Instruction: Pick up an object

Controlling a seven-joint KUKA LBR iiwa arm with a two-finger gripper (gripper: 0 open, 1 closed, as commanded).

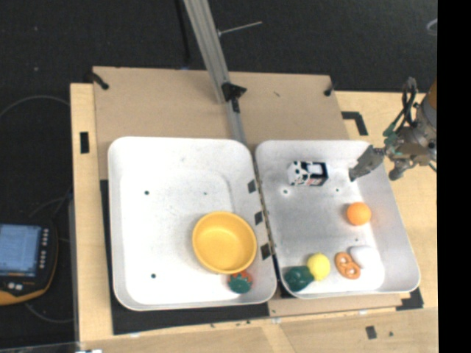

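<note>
Bench: tan board (184, 101) on dark floor at the frame's middle, bearing two shallow white bins side by side.
Gripper: (383, 162) at the right edge of the frame, over the upper right rim of the right bin; two dark fingers spread apart, nothing between them.
Arm: wrist and cabling reach in from the right edge, just above the gripper.
Right bin: (324, 219) right half of the bench.
Black-and-white toy: (307, 173) upper part of the right bin, left of the gripper and apart from it.
Orange ball: (358, 214) below the gripper, near the bin's right side.
White piece: (363, 255) lower right of the bin, touching an orange ring-shaped toy (347, 265).
Yellow ball: (319, 265) by the bottom rim, touching a dark green object (298, 276) on its left.
Left bin: (162, 175) holds a yellow bowl (224, 242) at lower right.
Green-and-red toy: (240, 282) just below the bowl.
Metal rail: (210, 46) slants from top centre down toward the bins' seam.
Handheld screen: (24, 262) at the left edge, on the floor.
</note>
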